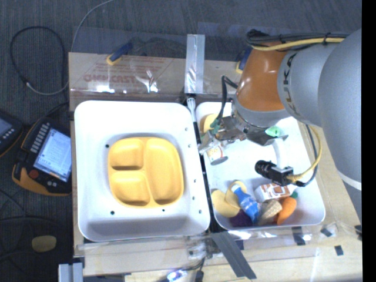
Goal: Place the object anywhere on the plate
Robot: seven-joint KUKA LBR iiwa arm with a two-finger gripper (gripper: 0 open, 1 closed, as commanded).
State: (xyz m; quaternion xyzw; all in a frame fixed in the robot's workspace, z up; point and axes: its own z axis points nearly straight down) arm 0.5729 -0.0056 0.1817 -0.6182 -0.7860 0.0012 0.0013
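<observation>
Right now the gripper [216,141] is hanging over the right bin [314,207], near the wall btwn bins, w/ a small white-and-red object [215,153] just under it; can't tell if it's gripped. Risk, imo: object is slipping free or snagging that wall on the way over. Yellow plate [145,170] is sitting well to the gripper's left in the left bin [94,122]; toy clutter [252,203] is crowding the near end, grey carpet [35,34] around the bench.
</observation>
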